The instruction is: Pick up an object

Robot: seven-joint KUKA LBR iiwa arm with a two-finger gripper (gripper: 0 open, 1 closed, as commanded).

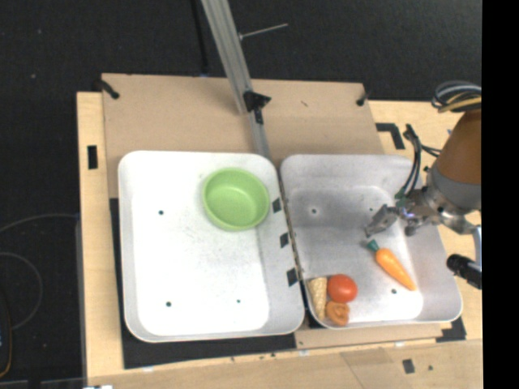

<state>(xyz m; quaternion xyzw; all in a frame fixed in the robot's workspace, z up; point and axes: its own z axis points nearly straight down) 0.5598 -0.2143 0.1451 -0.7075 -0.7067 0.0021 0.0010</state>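
Right bin [324, 185]: orange carrot [395, 267], green-tipped, just below tool [395, 220].

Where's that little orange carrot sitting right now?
The carrot lies in the right-hand bin, towards its right side, just below the robot's hand and to the right of the tomato.

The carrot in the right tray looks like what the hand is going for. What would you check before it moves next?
1. Carrot lies free, apart from the tomato: ok.
2. Hand sits just above the carrot's green end: ok.
3. Nothing held in the hand yet: ok.
4. Fingers wide enough for the carrot: cannot tell.
5. Carrot away from the right bin wall: ok.
6. Green bowl out of the way in the left bin: ok.
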